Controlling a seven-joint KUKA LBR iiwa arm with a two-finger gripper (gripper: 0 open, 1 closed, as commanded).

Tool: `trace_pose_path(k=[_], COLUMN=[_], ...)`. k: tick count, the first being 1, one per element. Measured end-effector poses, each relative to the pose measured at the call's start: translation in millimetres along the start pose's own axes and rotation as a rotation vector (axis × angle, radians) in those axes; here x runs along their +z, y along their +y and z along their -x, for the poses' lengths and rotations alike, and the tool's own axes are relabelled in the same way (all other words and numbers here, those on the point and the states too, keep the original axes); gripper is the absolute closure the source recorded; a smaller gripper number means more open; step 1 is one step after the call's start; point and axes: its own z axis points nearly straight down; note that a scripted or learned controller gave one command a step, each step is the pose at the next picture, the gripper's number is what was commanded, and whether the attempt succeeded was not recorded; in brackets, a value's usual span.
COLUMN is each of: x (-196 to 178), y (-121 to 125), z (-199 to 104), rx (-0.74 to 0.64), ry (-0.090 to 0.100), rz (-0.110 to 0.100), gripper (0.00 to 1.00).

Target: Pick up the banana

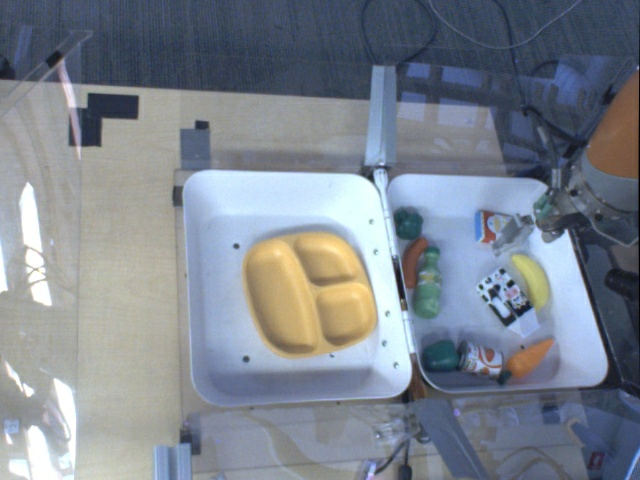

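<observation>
The yellow banana [532, 280] lies in the right bin [596, 368], close to its right wall, with its length running away from the camera. A black-and-white patterned box [503, 296] touches its left side. My gripper [535, 220] hangs at the bin's far right corner, just beyond the banana's far end and apart from it. Nothing shows in its grasp. The grey arm with its orange band [615, 138] comes in from the right edge.
The right bin also holds an orange-and-white carton [488, 226] beside the gripper, a green bottle [428, 283], a red pepper [413, 261], a green vegetable [407, 221], a carrot [530, 358] and a small can [482, 359]. A yellow divided plate [310, 290] sits in the left bin [215, 218].
</observation>
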Motion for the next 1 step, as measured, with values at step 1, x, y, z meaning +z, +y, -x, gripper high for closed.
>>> trace_pose_path(k=[1], x=[99.2], y=[-12.0], z=[17.5], rx=[-0.074], ry=[0.000], rz=[0.011], gripper=[0.00])
